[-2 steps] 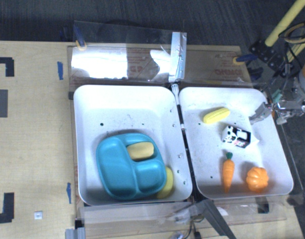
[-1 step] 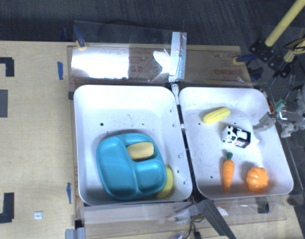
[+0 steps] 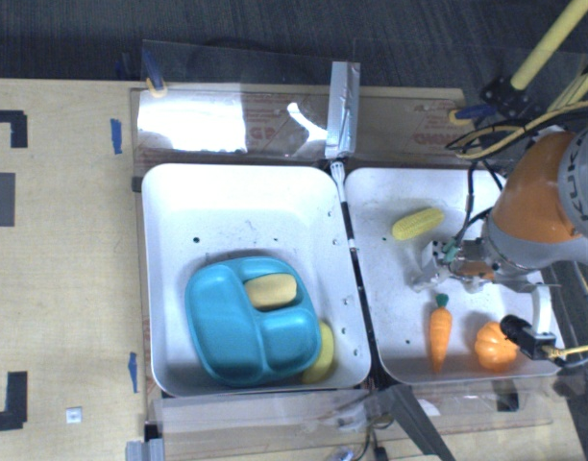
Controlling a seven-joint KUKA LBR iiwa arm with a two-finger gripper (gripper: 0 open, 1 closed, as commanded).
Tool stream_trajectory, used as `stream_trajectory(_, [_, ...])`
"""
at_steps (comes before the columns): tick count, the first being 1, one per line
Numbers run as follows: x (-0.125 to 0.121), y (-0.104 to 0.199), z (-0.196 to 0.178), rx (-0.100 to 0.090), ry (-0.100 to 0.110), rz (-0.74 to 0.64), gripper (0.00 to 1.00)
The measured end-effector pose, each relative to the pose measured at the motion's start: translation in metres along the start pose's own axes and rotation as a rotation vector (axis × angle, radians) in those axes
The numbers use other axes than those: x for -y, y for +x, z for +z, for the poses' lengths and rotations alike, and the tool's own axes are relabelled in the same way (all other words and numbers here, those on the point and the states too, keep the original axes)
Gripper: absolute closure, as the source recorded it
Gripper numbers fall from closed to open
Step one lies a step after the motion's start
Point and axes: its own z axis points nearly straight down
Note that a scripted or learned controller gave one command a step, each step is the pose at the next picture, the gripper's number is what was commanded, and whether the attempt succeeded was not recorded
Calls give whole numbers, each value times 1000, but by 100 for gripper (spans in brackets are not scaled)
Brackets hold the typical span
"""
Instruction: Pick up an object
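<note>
In the right bin (image 3: 390, 353) lie a yellow corn cob (image 3: 416, 223), an orange carrot (image 3: 439, 329) with a green top, and a round orange fruit (image 3: 494, 347). My gripper (image 3: 431, 265) reaches in from the right and hangs over the bin floor between the corn and the carrot, just above the carrot's green top. It looks open, and nothing shows between its fingers. The grey arm with its orange band (image 3: 536, 205) covers the right bin's far right side.
The left bin (image 3: 179, 200) holds a blue divided tray (image 3: 241, 329) with a pale yellow item (image 3: 273, 291) in one compartment. A yellow object (image 3: 322, 353) is tucked by the tray's right edge. Cables and a yellow rod (image 3: 553, 32) sit at the back right.
</note>
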Motion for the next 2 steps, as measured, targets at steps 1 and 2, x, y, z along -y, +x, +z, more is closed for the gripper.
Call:
stream_trajectory(1, [-33,-12,-150,1,-2,252,0])
stream_trajectory(2, [-7,27,-6,-1,8,199,0])
